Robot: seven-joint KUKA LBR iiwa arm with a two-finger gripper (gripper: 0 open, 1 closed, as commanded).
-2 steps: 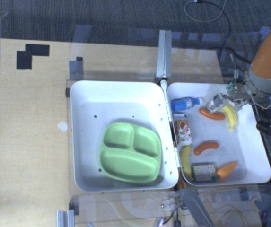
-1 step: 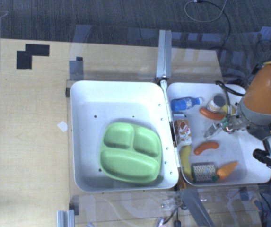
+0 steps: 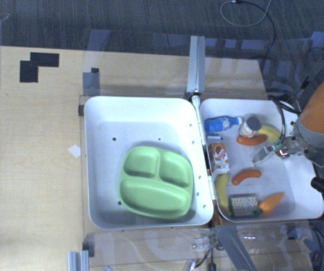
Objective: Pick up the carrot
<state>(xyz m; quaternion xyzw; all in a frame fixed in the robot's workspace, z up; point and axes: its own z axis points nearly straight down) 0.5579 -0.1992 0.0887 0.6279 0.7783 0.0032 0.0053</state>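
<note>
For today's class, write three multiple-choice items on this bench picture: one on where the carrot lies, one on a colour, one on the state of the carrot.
1. Where is the carrot?
A. On the green tray
B. Near the front edge of the right bin, beside the grater
C. On the bench outside both bins

2. What colour is the divided tray in the left bin?
A. Red
B. Blue
C. Green

3. What is the carrot's state?
A. Lying in the bin, apart from the gripper
B. Lifted clear above the bin
C. Resting on the bottle

Answers:
1 B, the carrot lies by the grater at the right bin's front edge.
2 C, the three-part tray is light green.
3 A, the carrot rests on the bin floor while the gripper is farther back, near the sausages.
</note>
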